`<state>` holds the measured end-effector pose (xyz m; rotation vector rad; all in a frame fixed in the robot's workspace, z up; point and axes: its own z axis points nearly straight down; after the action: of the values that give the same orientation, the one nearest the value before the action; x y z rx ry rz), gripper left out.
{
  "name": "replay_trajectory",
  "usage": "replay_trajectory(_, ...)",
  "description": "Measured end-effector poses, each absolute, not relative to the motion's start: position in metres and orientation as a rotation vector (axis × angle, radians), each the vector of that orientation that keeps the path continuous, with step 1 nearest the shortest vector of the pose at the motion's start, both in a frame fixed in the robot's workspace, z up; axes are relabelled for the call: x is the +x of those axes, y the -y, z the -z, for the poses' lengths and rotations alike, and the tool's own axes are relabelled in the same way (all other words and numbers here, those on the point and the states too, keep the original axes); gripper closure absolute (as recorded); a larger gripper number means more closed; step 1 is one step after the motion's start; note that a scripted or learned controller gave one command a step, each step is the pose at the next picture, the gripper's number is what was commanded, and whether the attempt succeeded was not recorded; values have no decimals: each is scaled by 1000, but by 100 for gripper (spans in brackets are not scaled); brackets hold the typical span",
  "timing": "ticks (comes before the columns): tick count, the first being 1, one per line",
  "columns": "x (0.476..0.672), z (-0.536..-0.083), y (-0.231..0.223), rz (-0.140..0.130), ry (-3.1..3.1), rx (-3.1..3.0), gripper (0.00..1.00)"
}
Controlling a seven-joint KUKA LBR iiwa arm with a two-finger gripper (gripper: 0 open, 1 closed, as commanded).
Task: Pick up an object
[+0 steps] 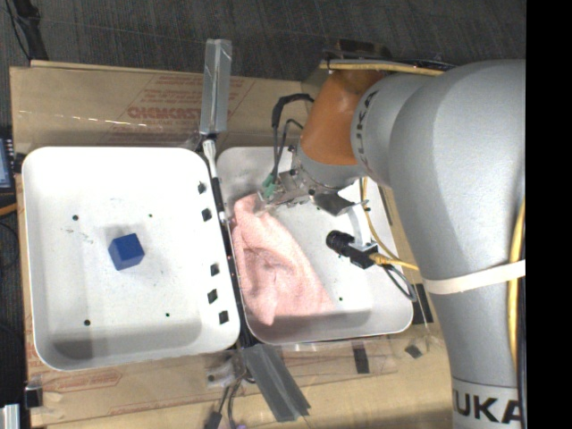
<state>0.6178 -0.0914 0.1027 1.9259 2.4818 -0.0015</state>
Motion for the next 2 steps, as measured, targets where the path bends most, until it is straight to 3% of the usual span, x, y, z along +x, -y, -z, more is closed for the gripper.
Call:
replay_trajectory(1, 618, -103, 91, 2, -2482, 1926, 0)
replay_trajectory(2, 658, -93, 120, -1, -2660, 1668, 0)
